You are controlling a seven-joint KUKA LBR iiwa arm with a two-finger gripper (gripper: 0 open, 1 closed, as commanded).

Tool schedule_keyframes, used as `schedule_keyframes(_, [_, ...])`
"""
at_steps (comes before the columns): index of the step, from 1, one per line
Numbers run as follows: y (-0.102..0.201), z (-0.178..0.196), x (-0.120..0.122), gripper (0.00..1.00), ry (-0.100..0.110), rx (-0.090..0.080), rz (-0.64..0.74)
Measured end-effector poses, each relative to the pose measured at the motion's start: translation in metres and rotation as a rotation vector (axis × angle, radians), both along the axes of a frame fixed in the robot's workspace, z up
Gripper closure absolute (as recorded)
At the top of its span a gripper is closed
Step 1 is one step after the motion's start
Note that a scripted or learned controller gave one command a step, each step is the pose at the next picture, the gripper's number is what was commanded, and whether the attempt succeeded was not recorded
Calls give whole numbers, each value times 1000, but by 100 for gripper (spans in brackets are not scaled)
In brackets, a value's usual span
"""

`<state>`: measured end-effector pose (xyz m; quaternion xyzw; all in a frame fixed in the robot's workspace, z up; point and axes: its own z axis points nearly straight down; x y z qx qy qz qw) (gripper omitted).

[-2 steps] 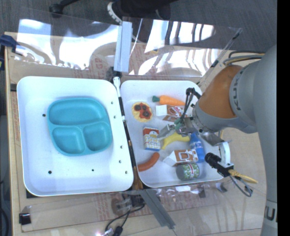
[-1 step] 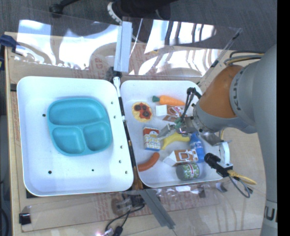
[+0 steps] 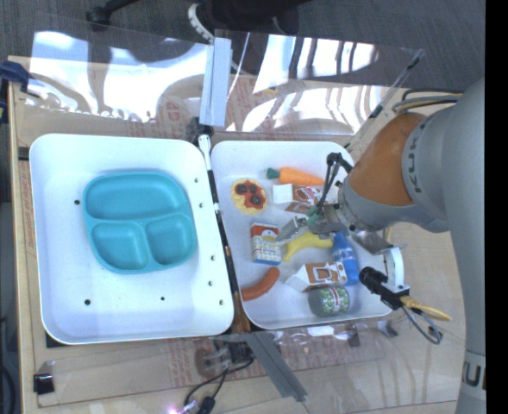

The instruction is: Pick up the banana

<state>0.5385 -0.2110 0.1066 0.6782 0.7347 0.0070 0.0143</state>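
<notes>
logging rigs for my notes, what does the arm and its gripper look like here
The arm is bulky, rounded and light grey, with a wide orange band above the wrist. The gripper end is darker metal grey, with a thin black cable looping beside it. Part of a dark printed letter marks the grey casing low down.

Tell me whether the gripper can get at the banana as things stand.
Probably yes. The gripper sits right over the banana in the right bin, with nothing lying on top of it, though a box crowds its left end.
</notes>
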Motion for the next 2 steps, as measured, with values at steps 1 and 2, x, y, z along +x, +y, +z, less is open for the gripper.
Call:
schedule_keyframes(1, [-2,0,8,0,1,-2,32])
schedule_keyframes(2, [-1,0,-1,0,-3,-6,78])
